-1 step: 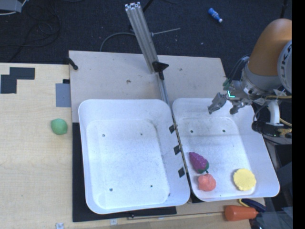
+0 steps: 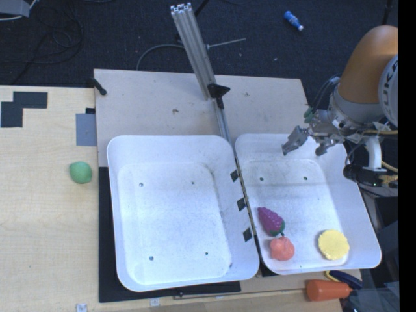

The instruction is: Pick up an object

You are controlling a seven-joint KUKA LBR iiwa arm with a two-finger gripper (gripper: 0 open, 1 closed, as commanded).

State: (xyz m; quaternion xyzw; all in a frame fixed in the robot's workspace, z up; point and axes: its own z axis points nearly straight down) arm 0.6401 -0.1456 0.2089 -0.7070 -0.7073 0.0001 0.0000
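While the grey arm with its orange band reaches in from the right edge of the frame, its hand [image 2: 306,143] hangs over the upper rim of the right bin [image 2: 351,194], fingers spread apart with nothing between them. Three small things lie in the lower part of that bin, well apart from the hand: a purple piece [image 2: 271,220] that looks like a bunch of grapes near the bin's left wall, a red-orange fruit [image 2: 282,248] just below it and nearly touching it, and a yellow round piece [image 2: 333,244] toward the lower right corner. The left bin [image 2: 169,213] sits beside the right one, the two rims meeting along a line marked by small black clips [image 2: 241,204]. A slanted metal rail [image 2: 198,54] runs from the upper middle of the frame down to the seam between the bins, ending at a black bracket [image 2: 218,91]; it stands to the left of the hand. On the counter [image 2: 39,194] at the left of the frame a green ball [image 2: 80,172] rests outside the bins. An orange tool handle [image 2: 328,289] lies below the right bin at the lower edge, and a blue object [image 2: 294,21] lies on the dark floor at the upper right. Whether the hand's fingertips touch the bin rim is hard to judge from this angle.
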